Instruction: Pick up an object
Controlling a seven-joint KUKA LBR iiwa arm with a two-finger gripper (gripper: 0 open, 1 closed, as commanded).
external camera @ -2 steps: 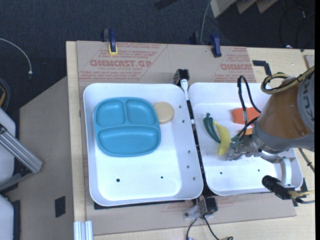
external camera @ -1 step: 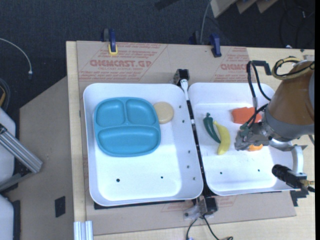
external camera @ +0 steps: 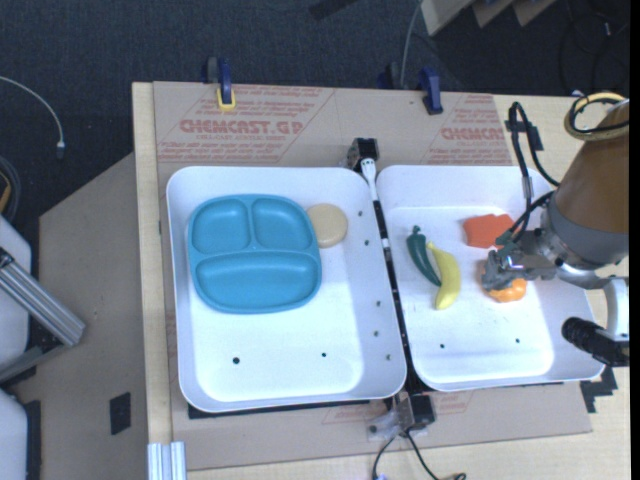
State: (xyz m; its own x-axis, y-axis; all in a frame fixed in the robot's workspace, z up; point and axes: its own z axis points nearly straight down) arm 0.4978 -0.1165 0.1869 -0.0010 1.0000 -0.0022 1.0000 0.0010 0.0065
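Observation:
In the right bin (external camera: 470, 358) lie a yellow banana-shaped piece (external camera: 447, 278), a green pepper-shaped piece (external camera: 421, 253), an orange-red block (external camera: 487, 230) and a small orange piece (external camera: 510, 290). My gripper (external camera: 500, 271) reaches in from the right and stands low over the small orange piece, touching or just above it. The orange-red block lies just behind the gripper. The banana and pepper lie to its left, apart from it.
The left bin (external camera: 290, 368) holds a blue divided plate (external camera: 255, 253) and a tan round disc (external camera: 327, 224) at the plate's right. A black divider strip (external camera: 385, 268) runs between the bins. Cables (external camera: 525, 148) hang by the arm at the right bin's far corner.

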